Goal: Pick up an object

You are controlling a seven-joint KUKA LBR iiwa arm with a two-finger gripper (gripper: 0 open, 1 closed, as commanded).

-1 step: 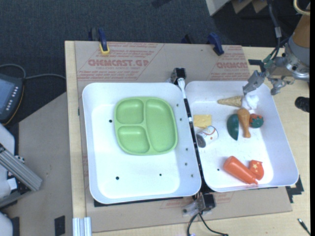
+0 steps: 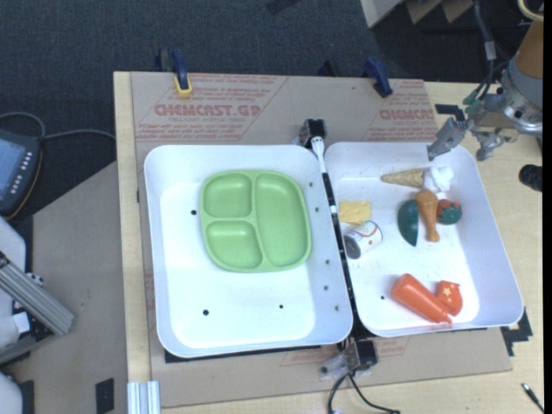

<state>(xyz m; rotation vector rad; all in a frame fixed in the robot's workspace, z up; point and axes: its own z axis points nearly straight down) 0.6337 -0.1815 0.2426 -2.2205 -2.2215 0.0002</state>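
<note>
My gripper (image 2: 466, 141) hangs over the far right corner of the right bin (image 2: 492, 257), its two fingers spread apart with nothing between them; it is open. Just below it lies a toy ice cream cone (image 2: 407, 178) with a white top (image 2: 442, 178). Further down are a brown drumstick (image 2: 427, 210), a dark green piece (image 2: 408, 221) and a small red and green piece (image 2: 449, 213). An orange carrot (image 2: 417, 297) and a red pepper (image 2: 449, 295) lie near the front edge.
A yellow slice (image 2: 354, 212) and a small white cup (image 2: 366, 235) sit by the right bin's left wall. The left bin (image 2: 172, 300) holds a green divided plate (image 2: 256, 220). Blue clamps (image 2: 377, 76) grip the board's far edge.
</note>
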